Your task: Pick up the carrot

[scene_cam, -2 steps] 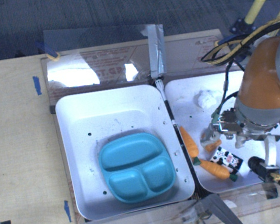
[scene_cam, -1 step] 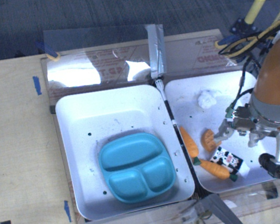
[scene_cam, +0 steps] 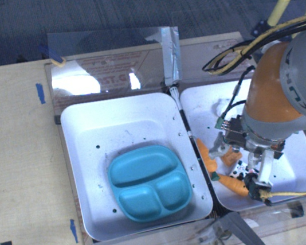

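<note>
Orange carrot pieces lie in the right bin (scene_cam: 302, 178). One long carrot (scene_cam: 205, 154) runs along the bin's left wall. Another carrot (scene_cam: 233, 183) lies near the front left corner. A smaller orange piece (scene_cam: 230, 158) shows right under the gripper (scene_cam: 226, 150), which hangs low over the left part of this bin, among the carrots. The grey arm with its orange band (scene_cam: 271, 99) reaches in from the right and hides much of the bin's middle. Whether the orange piece is held is not visible.
The left bin (scene_cam: 84, 130) holds a blue divided plate (scene_cam: 149, 181) at its front middle. A dividing wall (scene_cam: 190, 142) separates the two bins. Yellow and black cables (scene_cam: 235, 56) loop above the right bin. A small white object (scene_cam: 220, 106) lies at the right bin's back.
</note>
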Available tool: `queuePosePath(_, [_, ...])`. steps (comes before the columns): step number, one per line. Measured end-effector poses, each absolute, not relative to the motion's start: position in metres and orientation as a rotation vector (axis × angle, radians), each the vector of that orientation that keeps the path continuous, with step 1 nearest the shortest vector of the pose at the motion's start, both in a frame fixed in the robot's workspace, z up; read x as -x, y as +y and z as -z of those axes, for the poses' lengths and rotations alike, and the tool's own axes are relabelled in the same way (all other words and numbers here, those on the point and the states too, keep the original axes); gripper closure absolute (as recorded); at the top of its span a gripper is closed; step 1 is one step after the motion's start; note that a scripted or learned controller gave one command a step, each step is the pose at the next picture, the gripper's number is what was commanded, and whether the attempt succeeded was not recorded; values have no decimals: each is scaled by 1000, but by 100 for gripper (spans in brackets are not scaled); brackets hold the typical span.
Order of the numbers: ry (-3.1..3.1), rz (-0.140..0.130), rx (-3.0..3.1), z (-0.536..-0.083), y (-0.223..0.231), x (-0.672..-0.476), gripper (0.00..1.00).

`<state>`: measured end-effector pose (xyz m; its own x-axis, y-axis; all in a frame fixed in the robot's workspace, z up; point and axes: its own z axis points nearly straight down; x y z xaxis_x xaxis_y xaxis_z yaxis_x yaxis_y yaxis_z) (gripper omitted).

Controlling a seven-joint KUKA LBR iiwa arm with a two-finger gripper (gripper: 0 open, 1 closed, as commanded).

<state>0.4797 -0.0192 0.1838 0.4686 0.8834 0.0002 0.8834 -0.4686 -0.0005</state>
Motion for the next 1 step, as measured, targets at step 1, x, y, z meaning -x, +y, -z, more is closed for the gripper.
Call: queuePosePath(1, [-1422, -2, 2801, -214, -25, -537, 0])
